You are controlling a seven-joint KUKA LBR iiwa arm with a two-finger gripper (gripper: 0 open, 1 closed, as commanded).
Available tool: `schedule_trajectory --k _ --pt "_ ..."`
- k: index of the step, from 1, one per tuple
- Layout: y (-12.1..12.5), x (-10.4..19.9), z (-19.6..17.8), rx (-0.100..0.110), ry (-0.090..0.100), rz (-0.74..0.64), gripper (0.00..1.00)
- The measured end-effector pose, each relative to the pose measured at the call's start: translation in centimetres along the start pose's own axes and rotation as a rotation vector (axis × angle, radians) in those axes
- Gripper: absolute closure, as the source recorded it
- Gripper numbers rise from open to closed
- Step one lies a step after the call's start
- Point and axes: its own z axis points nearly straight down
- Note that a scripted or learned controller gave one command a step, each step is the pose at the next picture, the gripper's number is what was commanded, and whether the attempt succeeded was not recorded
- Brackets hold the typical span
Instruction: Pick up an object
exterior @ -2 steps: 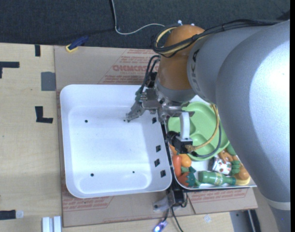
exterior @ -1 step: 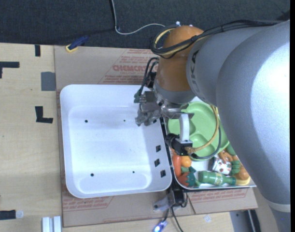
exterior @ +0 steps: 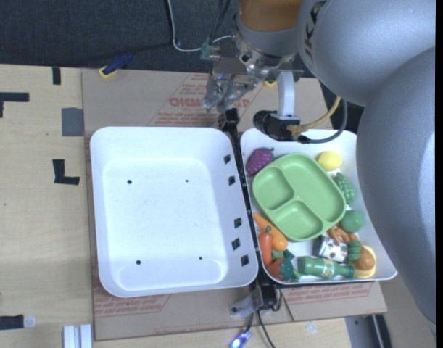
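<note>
The arm is reaching in from the right, its big grey body filling the upper right corner, the orange band sitting at the top edge and the wrist pointing down and to the left. The gripper (exterior: 222, 96) is hanging above the cardboard sheet (exterior: 163, 100) just past the far edge of the bins, over the gap between them, and nothing is sitting between its fingers; whether they are spread or closed, I cannot tell from this angle.

The right bin (exterior: 384, 270) is holding all the toys. The green divided plate (exterior: 297, 194) is lying in the middle of it, long axis running from upper left to lower right, tilted slightly. The purple grapes (exterior: 259, 158) are resting just beside its upper left corner, against the bin wall. The yellow lemon (exterior: 328, 160) is sitting at the plate's upper right. The orange carrot (exterior: 266, 245) is lying near the lower left, pointing roughly along the bin's left wall, top to bottom. A green bottle-like piece (exterior: 317, 267) is lying crosswise near the front wall, long axis left to right.

The left bin (exterior: 105, 194) is standing just beside the right one, their walls touching along the middle
</note>
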Motion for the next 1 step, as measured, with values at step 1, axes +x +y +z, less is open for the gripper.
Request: schedule_trajectory --k 1 --pt "-8.64 4.50 8.53 0.033 -0.004 0.000 1.00"
